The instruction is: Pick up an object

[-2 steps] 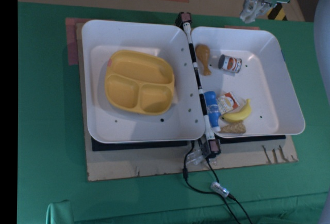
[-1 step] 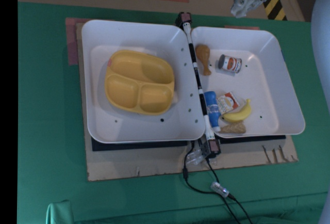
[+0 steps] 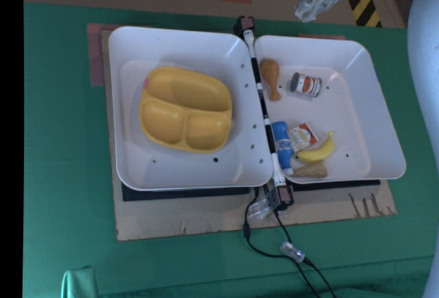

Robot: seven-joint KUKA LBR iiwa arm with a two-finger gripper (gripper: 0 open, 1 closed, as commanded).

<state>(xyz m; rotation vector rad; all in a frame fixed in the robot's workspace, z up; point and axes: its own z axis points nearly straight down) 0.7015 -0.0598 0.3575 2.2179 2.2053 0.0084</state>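
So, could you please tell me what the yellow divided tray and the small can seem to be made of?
Yellow divided tray: probably moulded plastic, judging by its even colour, rounded compartments and soft sheen. Small can: looks like metal ends around a printed label, though it could be a plastic toy.

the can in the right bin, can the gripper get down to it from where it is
Probably yes. The can lies on its side apart from the drumstick, with nothing over it, and the gripper hangs above the bin's far rim.

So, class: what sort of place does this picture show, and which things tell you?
Probably a robotics lab test bench: a robot gripper hangs above two white bins, toy food such as a banana lies in one bin, and loose cables trail below.
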